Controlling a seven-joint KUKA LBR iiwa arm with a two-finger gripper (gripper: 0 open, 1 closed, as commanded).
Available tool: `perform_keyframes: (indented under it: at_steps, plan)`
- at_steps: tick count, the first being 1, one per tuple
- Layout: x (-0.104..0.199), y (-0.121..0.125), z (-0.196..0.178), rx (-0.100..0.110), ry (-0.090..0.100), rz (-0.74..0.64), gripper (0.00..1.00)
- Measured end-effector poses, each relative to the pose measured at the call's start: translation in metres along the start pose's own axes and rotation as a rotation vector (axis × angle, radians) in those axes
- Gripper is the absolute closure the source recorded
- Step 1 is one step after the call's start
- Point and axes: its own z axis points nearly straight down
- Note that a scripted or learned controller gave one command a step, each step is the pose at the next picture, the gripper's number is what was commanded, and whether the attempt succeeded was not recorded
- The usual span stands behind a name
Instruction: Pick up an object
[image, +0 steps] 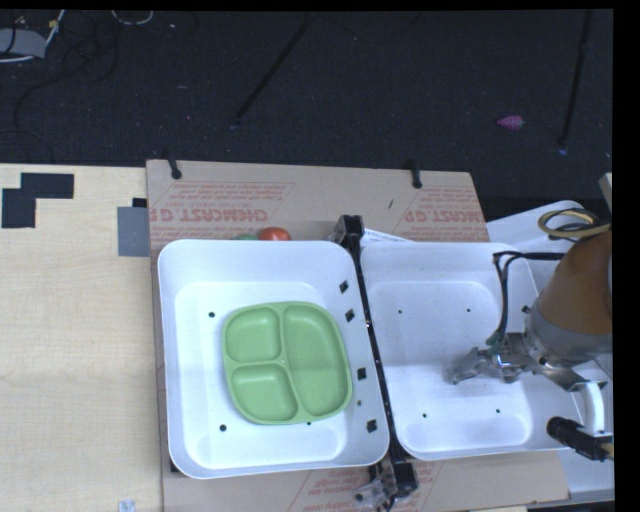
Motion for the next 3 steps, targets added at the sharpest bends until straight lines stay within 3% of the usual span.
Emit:
perform_keyframes:
  at_steps: [1,3]
  plan:
    - [-0.001,0.001,-0.013,-0.003,-0.001,0.004,1.0]
    - [-0.007,0.002,-0.136,-0.011,-0.005,-0.002,1.0]
